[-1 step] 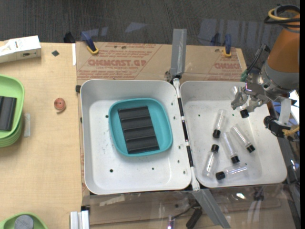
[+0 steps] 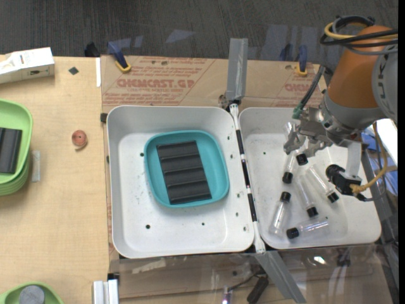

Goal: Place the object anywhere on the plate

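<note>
Clear tubes [image 2: 308,189] crowd just below the tool [image 2: 302,145], whose spread I cannot tell, so one may slip short of the plate [image 2: 152,170] far to its left.

A robotics lab bench: the industrial arm [image 2: 361,75] reaches over two white bins [image 2: 126,227] on a wooden benchtop [image 2: 50,233], with clear capped sample tubes [image 2: 310,195] and protective cardboard [image 2: 164,81].

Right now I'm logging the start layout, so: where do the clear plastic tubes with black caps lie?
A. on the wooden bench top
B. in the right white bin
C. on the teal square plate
B: the clear plastic tubes with black caps lie scattered on the floor of the right white bin, while the teal square plate sits in the left bin.
</note>
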